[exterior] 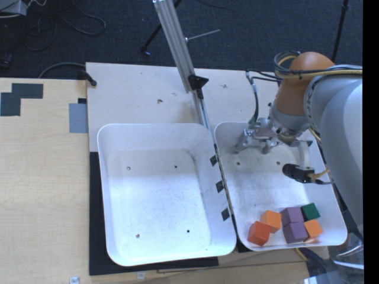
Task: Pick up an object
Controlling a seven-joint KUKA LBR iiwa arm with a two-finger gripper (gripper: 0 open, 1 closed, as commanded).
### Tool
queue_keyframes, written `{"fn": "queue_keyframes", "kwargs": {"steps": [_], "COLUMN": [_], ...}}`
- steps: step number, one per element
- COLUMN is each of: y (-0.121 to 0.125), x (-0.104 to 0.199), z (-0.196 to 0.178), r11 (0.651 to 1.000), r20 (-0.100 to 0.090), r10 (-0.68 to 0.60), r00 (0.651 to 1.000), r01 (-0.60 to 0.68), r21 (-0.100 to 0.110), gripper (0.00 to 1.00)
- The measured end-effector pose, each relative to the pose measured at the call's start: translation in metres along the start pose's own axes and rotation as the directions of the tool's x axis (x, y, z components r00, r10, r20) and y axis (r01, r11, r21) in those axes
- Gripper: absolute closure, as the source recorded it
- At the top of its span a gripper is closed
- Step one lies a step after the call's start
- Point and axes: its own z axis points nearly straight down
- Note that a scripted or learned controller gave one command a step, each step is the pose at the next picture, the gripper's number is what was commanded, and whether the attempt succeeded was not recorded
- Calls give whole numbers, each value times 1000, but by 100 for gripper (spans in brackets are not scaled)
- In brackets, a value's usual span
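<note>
A cluster of small matte blocks is seen in the near corner of the right bin [237, 176]: a red-orange block [259, 233], an orange cube [271, 219], two purple blocks [294, 224], a green cube [310, 211] and another orange block [312, 229], packed touching one another. The metal gripper [256, 139] is held over the far end of that smooth white bin, well apart from the blocks. Its jaws are spread open, with nothing between them.

Bulky grey arm [339, 108] with rounded orange band [299, 90] above the wrist. Black cables looping alongside. Small silvery metal gripper [256, 139] at the end; black fitting with orange wire nearby.
</note>
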Motion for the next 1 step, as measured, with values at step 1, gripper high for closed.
{"fn": "queue_keyframes", "kwargs": {"steps": [1], "y": [2], "x": [-61], "z": [0], "r11": [1000], "r20": [2], "r10": [7], "r00": [1000], "r01": [-7], "r21": [5], "gripper": [0]}}
